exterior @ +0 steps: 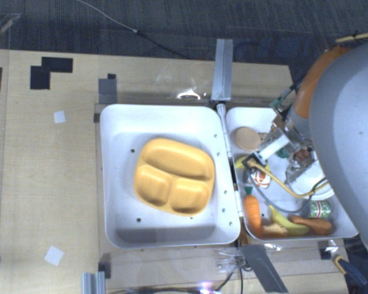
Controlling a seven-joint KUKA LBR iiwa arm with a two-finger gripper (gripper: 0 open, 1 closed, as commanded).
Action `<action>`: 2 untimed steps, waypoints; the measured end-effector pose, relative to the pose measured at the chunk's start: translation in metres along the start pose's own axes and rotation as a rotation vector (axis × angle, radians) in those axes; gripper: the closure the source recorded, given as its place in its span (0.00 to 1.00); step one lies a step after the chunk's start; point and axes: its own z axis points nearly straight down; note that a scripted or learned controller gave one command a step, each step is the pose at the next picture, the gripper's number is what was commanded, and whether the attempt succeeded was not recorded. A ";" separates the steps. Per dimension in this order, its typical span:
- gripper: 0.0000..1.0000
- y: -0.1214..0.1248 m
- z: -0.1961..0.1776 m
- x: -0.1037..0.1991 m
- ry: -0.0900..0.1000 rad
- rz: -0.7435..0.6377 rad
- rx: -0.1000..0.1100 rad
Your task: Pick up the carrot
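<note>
An orange carrot (pixel 252 212) lies near the front left corner of the right bin (pixel 257 116), pointing along the bin's left wall. My gripper (pixel 296 162) hangs over the middle of that bin, up and to the right of the carrot and apart from it. The grey arm with its orange band covers the bin's right side.
Beside the carrot lie a yellow banana (pixel 286 221), a brown sausage (pixel 316 225) and a green can (pixel 319 209). A tan egg-shaped thing (pixel 247 138) sits at the bin's back left. The left bin (pixel 113 164) holds a yellow divided plate (pixel 173 175).
</note>
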 end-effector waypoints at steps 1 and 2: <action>0.00 -0.064 0.001 -0.037 -0.002 0.091 0.003; 0.00 -0.072 0.002 -0.033 -0.003 0.075 0.003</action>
